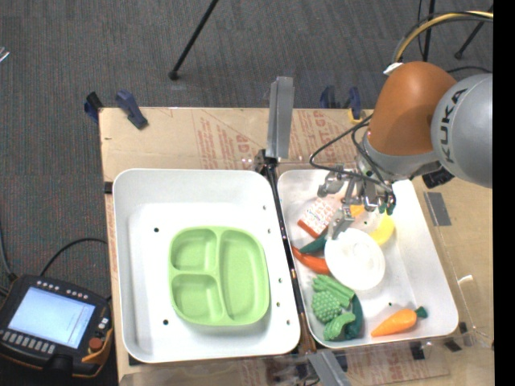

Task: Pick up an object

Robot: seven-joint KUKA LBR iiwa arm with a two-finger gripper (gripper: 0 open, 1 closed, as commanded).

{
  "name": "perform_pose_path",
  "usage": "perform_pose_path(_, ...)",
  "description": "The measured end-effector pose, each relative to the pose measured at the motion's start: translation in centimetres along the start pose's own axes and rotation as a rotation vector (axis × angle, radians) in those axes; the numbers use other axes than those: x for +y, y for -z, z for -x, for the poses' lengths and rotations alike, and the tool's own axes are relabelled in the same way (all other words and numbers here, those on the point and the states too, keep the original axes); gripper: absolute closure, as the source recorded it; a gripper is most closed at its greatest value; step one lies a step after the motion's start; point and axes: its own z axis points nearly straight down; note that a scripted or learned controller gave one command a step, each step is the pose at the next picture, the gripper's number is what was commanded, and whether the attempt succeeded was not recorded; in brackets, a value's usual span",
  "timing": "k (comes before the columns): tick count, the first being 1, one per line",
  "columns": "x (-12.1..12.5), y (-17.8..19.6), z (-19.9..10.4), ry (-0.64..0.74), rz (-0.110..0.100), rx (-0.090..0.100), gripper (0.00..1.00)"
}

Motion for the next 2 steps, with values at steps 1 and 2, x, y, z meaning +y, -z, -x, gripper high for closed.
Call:
perform_pose_path(1, 0.3, -5.0, -1.73, -0.12, 0.001, -0.021, 0.0)
perform_pose_path(2, -0.3, -4.96, -2.4, -0.148, 0.003, -0.023, 0.0)
